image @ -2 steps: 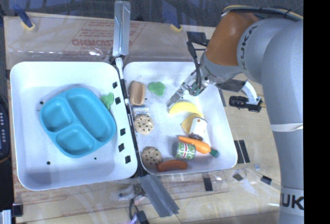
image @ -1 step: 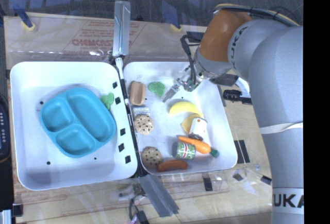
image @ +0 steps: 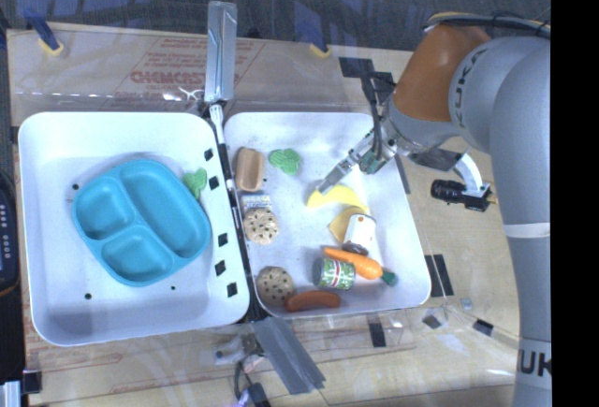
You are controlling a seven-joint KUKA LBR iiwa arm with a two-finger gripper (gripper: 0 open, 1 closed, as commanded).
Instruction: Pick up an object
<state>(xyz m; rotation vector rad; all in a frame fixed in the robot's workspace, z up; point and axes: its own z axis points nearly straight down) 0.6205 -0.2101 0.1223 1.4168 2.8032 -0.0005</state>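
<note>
- Crowding is working against you: the gripper point(image: 339, 175) is hanging low in the right bin point(image: 398, 181), just beside the yellow banana-like piece point(image: 335, 197), with a second yellow piece point(image: 341, 224) and a small white bottle point(image: 360, 231) lying close below it.
- You are looking at a gripper whose fingers are too small and blurred to read; I cannot tell whether they are open or closed, and nothing is showing between them, so I would judge that no object is being held.
- If you are aiming for the yellow piece, it is lying flat on the bin floor, and the fingers may be sliding over it or pushing it towards the bottle.
- A can point(image: 336, 274), a carrot point(image: 356, 262) and a sausage point(image: 313, 300) are bunching together near the front wall; a pick there is risking two things lifting or one tipping out.
- The cookies point(image: 260, 225) and the bread roll point(image: 249, 167) are sitting against the divider, where a finger may be striking the wall.
- The blue tray point(image: 140, 220) in the left bin point(image: 56, 148) is staying well apart from all this.
</note>
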